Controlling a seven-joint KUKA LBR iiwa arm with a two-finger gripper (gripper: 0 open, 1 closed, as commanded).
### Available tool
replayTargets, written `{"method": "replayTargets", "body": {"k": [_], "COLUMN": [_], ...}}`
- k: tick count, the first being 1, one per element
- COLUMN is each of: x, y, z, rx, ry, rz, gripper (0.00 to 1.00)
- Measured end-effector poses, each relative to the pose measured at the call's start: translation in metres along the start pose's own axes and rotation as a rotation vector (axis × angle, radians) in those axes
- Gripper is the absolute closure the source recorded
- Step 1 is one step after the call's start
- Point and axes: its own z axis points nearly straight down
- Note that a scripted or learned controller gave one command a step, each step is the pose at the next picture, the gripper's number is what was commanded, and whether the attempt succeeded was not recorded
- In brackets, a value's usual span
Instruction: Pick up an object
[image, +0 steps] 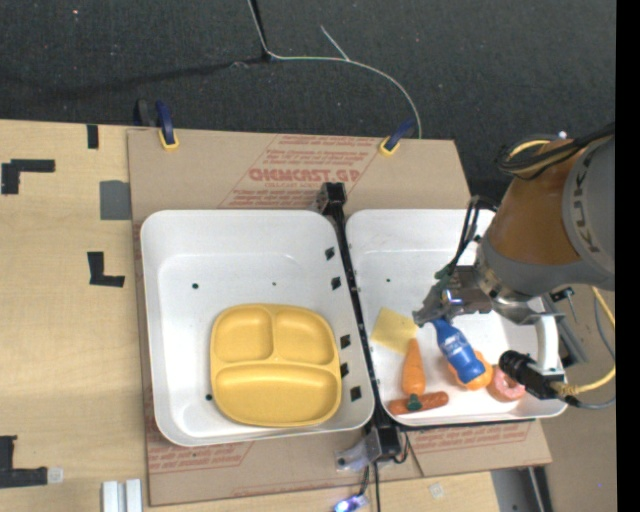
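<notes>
We see our gripper (445, 305) just above the blue bottle (459, 353), grasp unclear; the right bin's (400, 235) far half lies open.

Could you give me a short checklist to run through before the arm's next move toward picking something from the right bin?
1. Gripper over the right bin: ok, it sits above the bin's middle, right by the top of the blue bottle.
2. Bottle between the fingers: cannot tell, the wrist hides them.
3. Bottle free of neighbours: not ok, its lower end lies against an orange item.
4. Other targets reachable: ok, the carrot and the yellow wedge lie uncovered to the camera's left of the bottle.
5. Left bin out of the way: ok, its yellow divided plate sits beyond the divider.
</notes>
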Motion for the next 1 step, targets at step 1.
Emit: {"method": "replayTargets", "body": {"k": [1], "x": [-0.0021], "y": [0.001], "z": [-0.0423], "rx": [0.0], "ry": [0.0], "rz": [0.001], "gripper": [1.0]}}
